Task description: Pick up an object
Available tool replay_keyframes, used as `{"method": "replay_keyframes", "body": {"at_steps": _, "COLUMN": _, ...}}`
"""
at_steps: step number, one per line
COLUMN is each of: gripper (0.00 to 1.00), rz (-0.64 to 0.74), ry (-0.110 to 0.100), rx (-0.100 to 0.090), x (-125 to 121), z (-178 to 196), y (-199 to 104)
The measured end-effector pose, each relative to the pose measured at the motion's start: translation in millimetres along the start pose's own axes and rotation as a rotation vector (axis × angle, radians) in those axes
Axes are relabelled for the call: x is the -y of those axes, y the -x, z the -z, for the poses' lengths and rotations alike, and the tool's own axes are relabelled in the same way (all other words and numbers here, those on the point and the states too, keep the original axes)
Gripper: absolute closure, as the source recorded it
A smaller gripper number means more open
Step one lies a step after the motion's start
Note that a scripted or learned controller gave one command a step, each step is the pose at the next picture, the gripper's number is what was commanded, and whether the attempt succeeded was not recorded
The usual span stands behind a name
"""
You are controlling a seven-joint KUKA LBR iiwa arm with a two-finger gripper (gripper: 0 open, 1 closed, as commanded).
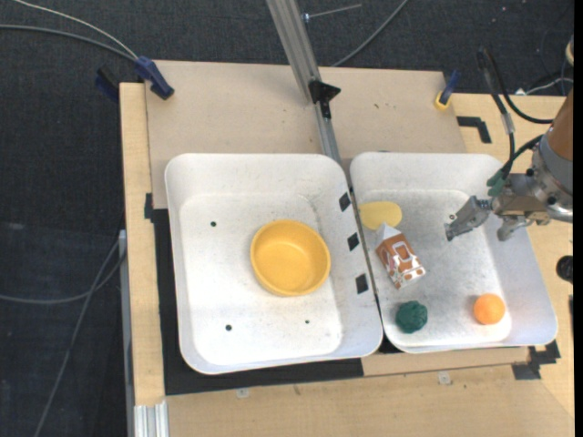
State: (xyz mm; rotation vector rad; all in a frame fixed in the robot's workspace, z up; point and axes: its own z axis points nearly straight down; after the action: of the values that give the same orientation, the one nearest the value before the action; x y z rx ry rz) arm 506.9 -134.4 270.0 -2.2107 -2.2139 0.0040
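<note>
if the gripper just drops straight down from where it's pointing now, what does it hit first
Probably bare floor of the right bin. The gripper hangs over its upper right part, right of the orange-and-white carton and above the orange ball in the picture, touching neither. Height is hard to judge from this slanted view.

My bench (246,107): tan board top, dark floor around it. Directly on it: two shallow white bins side by side, left bin (196,335) and right bin (537,321), touching; blue clamp (153,77) at far-left corner; yellow clamp (445,94) at far-right edge.
</note>
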Motion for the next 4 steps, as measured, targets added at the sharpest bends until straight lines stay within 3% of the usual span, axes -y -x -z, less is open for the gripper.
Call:
{"method": "replay_keyframes", "body": {"at_steps": 2, "gripper": 0.00, "rz": -0.003, "ry": -0.009, "rx": -0.001, "x": -2, "z": -123, "y": -1}}
{"method": "replay_keyframes", "body": {"at_steps": 3, "gripper": 0.00, "rz": 0.001, "ry": 0.007, "rx": -0.009, "x": -7, "z": -164, "y": -3}}
{"method": "replay_keyframes", "body": {"at_steps": 4, "gripper": 1.00, "rz": 0.000, "ry": 0.026, "rx": -0.005, "x": -12, "z": -146, "y": -3}}
